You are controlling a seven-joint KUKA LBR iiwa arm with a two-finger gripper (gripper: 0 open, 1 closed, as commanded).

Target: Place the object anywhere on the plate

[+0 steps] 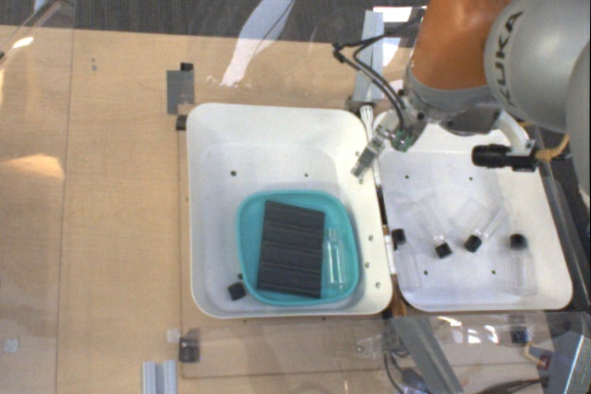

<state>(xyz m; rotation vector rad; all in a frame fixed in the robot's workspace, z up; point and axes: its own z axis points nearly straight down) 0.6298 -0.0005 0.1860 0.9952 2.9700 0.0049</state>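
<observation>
The gripper [366, 160], its claw state not discernible, hovers above the bin divide; the clear vials [482, 229] look light, slick and rigid, best pinched mid-body.

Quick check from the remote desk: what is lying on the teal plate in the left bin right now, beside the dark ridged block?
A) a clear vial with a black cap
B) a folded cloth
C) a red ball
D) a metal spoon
A: a clear vial lies on the teal plate along the right side of the dark ridged block.
</observation>
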